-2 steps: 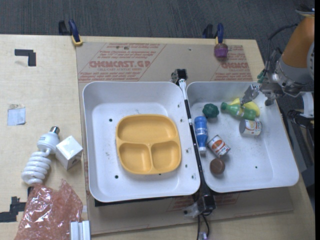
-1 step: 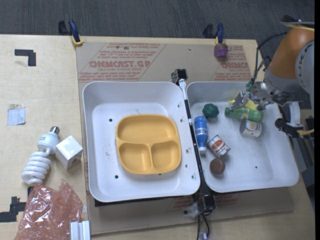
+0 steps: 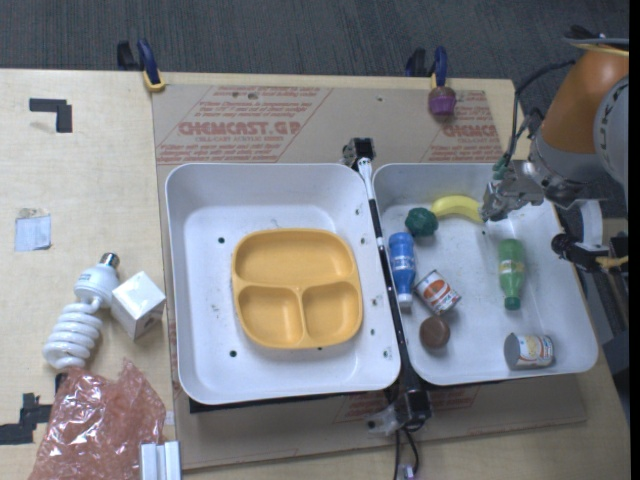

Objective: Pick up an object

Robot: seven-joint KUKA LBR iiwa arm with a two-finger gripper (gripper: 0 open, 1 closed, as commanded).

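So far you are looking at a pick not yet made: the gripper (image 3: 497,206) is hanging over the right bin (image 3: 575,298), just beside the banana (image 3: 457,208), with nothing between its fingers. Whether they are apart or together, you cannot tell.

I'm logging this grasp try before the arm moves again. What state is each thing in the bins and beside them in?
yellow tray: upright, in left bin, nothing in its compartments
banana: lying flat, by the gripper
blue bottle: on its side
green bottle: on its side
red-labelled can: tipped over
silver can: on its side
light bulb: lying outside bins
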